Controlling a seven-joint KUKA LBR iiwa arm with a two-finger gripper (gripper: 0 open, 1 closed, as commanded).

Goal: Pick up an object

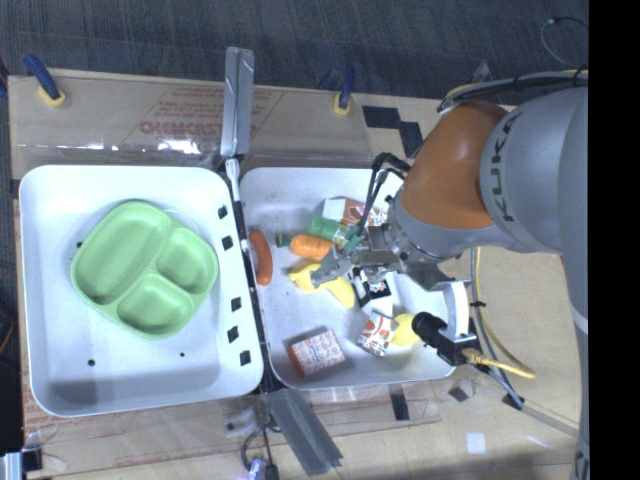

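Observation:
My gripper [336, 267] is low inside the right bin [262, 193], among the pile of small objects at its middle. It sits directly over a yellow piece [343, 293] and beside another yellow piece [303, 278]. An orange carrot [310, 245] lies just to its upper left, and a red sausage [261, 256] lies near the bin's left wall. A white and orange packet [338, 211] is behind the gripper. The arm's orange band [455, 168] and grey wrist hide the right part of the bin.
A red and white box [316, 352] lies at the right bin's front. A small printed carton [377, 334] and a yellow item [406, 334] lie at front right. The left bin [60, 368] holds a green divided plate [146, 267].

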